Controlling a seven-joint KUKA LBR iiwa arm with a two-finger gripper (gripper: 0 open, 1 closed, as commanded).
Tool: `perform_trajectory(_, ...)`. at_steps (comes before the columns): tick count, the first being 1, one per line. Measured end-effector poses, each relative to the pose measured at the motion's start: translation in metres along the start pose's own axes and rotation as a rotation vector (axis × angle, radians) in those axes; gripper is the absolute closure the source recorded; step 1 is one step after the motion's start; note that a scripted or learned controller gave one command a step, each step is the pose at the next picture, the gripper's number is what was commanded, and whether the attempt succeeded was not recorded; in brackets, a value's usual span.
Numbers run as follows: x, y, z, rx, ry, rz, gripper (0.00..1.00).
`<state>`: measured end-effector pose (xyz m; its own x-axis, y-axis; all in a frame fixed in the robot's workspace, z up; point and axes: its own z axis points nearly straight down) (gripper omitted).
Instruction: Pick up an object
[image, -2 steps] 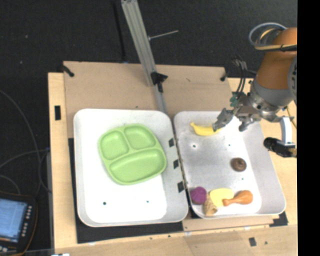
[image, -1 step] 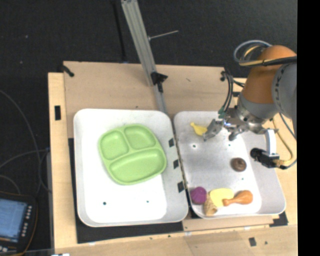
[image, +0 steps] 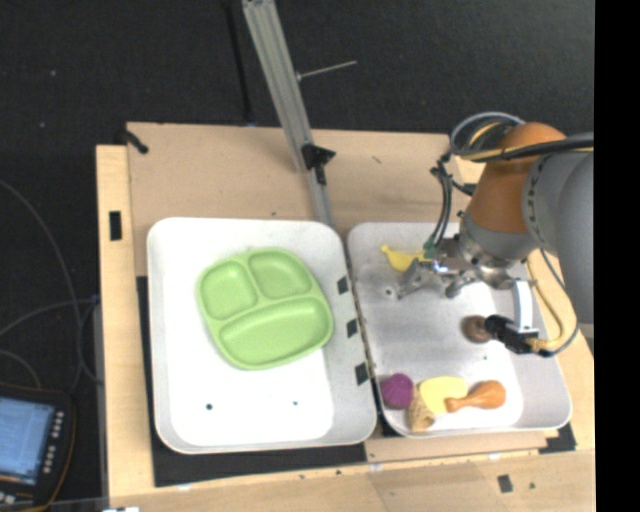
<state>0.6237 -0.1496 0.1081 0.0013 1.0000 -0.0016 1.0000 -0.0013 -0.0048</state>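
Camera view: the gripper hovers near the right bin's far edge, its opening impossible to judge, just beside a small yellow object by the far left corner.

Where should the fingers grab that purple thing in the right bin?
Take the purple ball-like object across its rounded middle, coming straight down. It sits near the right bin's left wall, with a yellow piece close on its right, so close the fingers front-to-back.
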Motion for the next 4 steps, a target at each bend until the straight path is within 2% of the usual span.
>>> perform_trajectory(1,-0.001,0.002,-0.016,-0.009,-0.001,0.003,1.00)
perform_trajectory(4,-0.012,0.011,-0.179,-0.013,-0.001,-0.004,1.00)
